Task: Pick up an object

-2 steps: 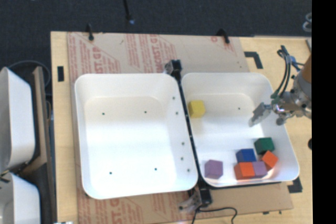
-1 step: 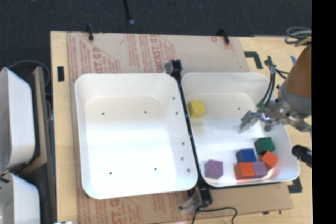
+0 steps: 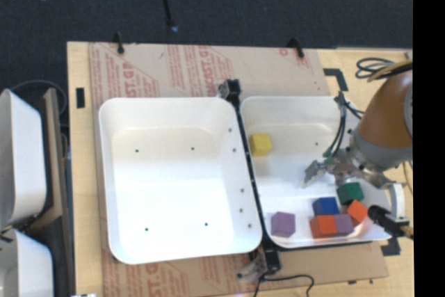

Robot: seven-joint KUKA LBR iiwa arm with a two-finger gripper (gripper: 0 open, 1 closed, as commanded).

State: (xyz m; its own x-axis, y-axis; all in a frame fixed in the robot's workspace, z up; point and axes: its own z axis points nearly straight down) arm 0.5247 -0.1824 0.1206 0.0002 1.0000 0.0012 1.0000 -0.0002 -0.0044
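Lying in the near right corner of the right white bin (image 3: 292, 111), a small green block (image 3: 350, 191) sits closest to the claw (image 3: 322, 170), with a blue cube (image 3: 325, 206), two orange blocks (image 3: 323, 225) and a purple one (image 3: 344, 222) packed just beside it. A second purple cube (image 3: 282, 223) and a yellow cube (image 3: 261, 144) rest apart. The claw hovers low over bare bin floor, its fingers spread and gripping nothing. The approach step seems in hand; next it likely must shift over one block and close. The left white bin (image 3: 111, 149) shares the wooden tabletop (image 3: 83, 170).
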